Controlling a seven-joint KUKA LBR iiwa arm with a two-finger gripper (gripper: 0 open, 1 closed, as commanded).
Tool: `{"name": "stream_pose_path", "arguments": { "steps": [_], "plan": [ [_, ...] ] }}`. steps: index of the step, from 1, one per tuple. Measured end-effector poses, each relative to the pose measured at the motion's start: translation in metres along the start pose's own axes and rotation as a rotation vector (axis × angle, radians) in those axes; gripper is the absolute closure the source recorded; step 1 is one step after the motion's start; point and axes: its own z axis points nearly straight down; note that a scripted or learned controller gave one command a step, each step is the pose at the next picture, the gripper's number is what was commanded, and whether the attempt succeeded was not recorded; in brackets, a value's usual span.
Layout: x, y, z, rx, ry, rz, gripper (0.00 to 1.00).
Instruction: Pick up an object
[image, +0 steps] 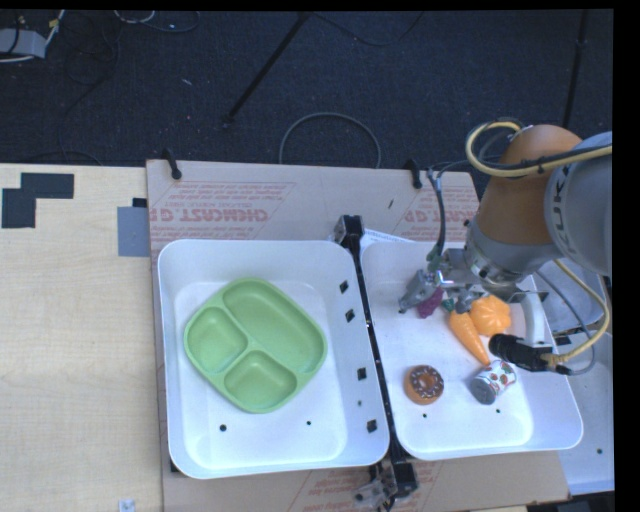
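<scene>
Jaws (428, 292) low in right bin (560, 430) beside purple object (432, 303).

Only readable print is showing on the cardboard sheet (262, 205) under the two bins: red block lettering along its far edge, upside down and mirrored from this camera, so I'm not getting a sure reading. More red print is peeking out on the near edge (335, 490), cut off by the bins. Nothing else is carrying legible text.
</scene>
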Motion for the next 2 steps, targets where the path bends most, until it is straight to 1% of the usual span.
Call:
{"name": "stream_pose_path", "arguments": {
  "steps": [1,2],
  "plan": [
    [-0.006,-0.001,0.047,0.001,0.000,0.001,0.00],
    [-0.005,-0.002,0.081,-0.002,0.000,0.002,0.00]
  ]
}}
